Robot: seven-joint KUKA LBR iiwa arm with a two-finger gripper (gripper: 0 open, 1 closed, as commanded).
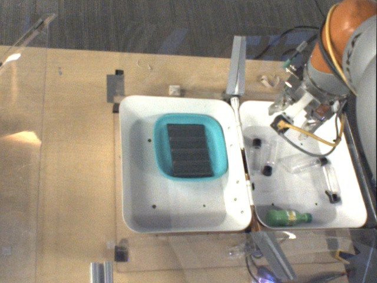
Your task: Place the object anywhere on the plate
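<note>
Camera view puts the teal plate [160,135] flat in the middle of the left bin [138,205], its dark ridged centre bare, so I judge a drop anywhere there counts. White floor rings the plate, widest on its lower side, which leaves room to come down. Right of the plate, past the shared rim, the right bin [353,217] holds clear capped vials [267,170] and a green bottle [285,217] lying along the front wall. The object to move is among these, not yet on the plate. Further right and higher, the hand [293,112] hovers near that bin's back edge. I cannot tell whether it is open or closed.
</note>
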